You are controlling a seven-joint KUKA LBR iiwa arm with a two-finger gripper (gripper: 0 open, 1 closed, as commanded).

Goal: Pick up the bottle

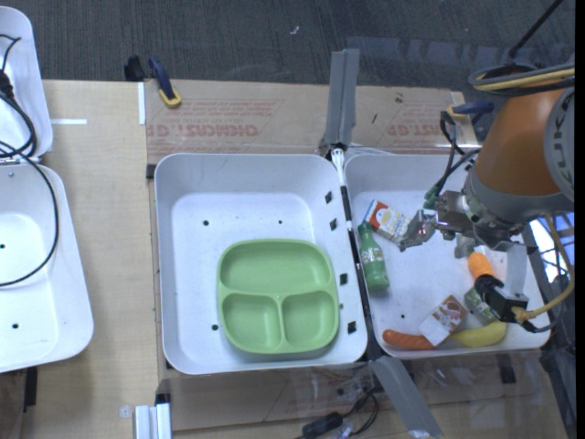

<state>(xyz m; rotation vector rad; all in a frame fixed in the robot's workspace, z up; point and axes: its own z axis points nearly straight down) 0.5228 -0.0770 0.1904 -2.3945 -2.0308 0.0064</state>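
Green three-compartment tray (277, 295) sits in left bin (183, 190); right bin (402, 165) has a small carton (388, 219) upper left, orange item (481, 265) right, hot dog (408, 340), snack packet (444, 316) and banana (482, 336) along the lower edge.

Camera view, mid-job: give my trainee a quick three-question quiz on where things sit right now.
1. True or false: the green plastic bottle lies in the right white bin.
2. What sits in the left white bin? A) yellow banana B) green three-compartment plate C) orange carrot
3. Fill in: the tool is over the ____ bin.

Key: 1 true; 2 B, the green three-compartment plate; 3 right.
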